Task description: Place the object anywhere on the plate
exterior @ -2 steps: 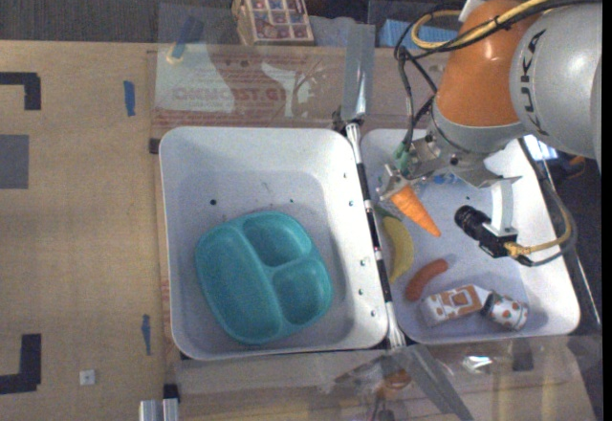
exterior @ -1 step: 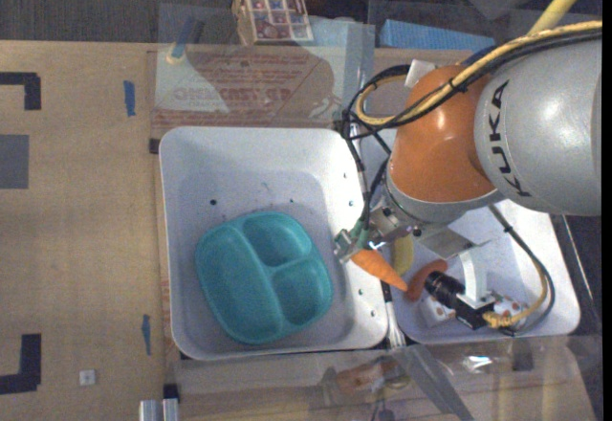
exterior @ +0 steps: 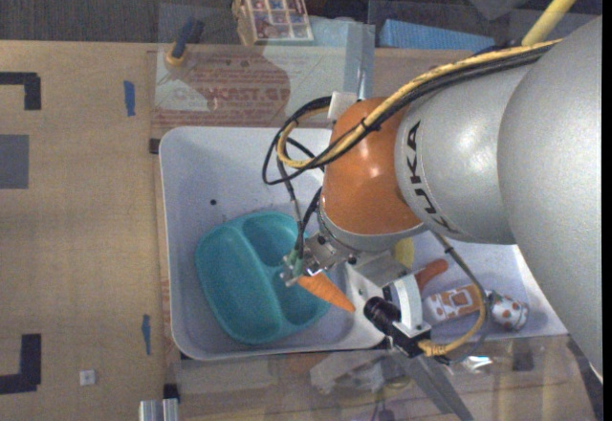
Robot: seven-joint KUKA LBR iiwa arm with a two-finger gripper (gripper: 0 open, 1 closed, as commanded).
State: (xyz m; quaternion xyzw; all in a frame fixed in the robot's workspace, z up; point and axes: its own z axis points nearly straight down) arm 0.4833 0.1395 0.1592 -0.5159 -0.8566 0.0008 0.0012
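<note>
toy carrot (exterior: 323,292) pinched at its green top in the closed hand (exterior: 295,268), tip over the teal plate (exterior: 244,287) rim — looks light, stiff, slick plastic — best gripped near the thick end.

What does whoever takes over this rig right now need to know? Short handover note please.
Gripper: over the right edge of the teal plate, toy carrot at its fingertips; whether it is clamped I cannot tell.
Plate sits in the left white bin.
Carrot's green top is over the plate; its orange tip points off past the rim.
Done: carrot brought to the plate.
Left: confirm the carrot rests on the plate, release, withdraw.
</note>
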